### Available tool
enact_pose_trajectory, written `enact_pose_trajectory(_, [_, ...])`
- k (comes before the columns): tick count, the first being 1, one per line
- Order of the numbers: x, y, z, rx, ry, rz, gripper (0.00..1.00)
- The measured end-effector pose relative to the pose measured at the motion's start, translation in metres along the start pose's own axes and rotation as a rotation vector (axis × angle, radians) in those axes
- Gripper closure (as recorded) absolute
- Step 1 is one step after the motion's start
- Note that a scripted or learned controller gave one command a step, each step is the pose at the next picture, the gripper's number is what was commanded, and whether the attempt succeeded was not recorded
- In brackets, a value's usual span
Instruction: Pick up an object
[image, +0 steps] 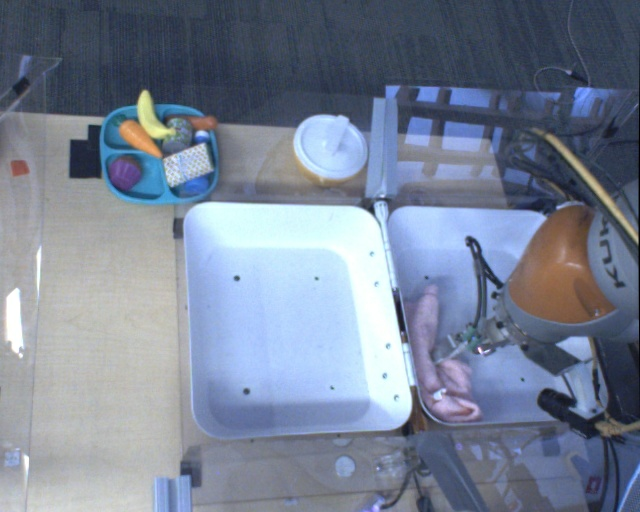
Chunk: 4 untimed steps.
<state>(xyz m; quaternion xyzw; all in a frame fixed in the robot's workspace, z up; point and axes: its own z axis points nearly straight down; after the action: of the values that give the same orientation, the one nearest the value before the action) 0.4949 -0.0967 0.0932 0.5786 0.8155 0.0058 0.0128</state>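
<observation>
1. Arm (565, 275): reaches in from the right and is lowered into the right bin (520, 235). The orange band sits above the bin's right half, which puts the wrist over the bin floor, a posture suited to a pick from above.
2. Gripper (468, 343): sits low in the right bin, just beside the pink toy (432, 345). Whether it is spread or pressed together cannot be told at this size and angle. Nothing is seen pinched in it.
3. Pink toy: a long, soft-looking item that lies along the right bin's left wall, its lower end curled into the near-left corner. It rests on the bin floor. Judgement: the wall limits approach from the left, so the tool comes at it from the open right side.
4. Left bin (285, 320): bare floor showing.
5. Bench items: a blue tray (108, 172) of toy food and a lidded cup (331, 147) stand behind the bins, well apart from the arm.
6. Status, as a judgement: approach or grasp stage; lift not yet done.
</observation>
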Motion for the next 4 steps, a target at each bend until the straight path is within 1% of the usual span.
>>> enact_pose_trajectory(1, [-0.003, 0.027, 0.002, 0.01, 0.006, 0.066, 0.0])
enact_pose_trajectory(2, [-0.033, 0.081, -0.006, 0.019, 0.011, 0.015, 0.0])
enact_pose_trajectory(3, [-0.042, 0.022, 0.003, 0.008, 0.007, -0.053, 0.0])
enact_pose_trajectory(4, [-0.008, -0.003, 0.001, 0.002, 0.002, -0.102, 0.0])
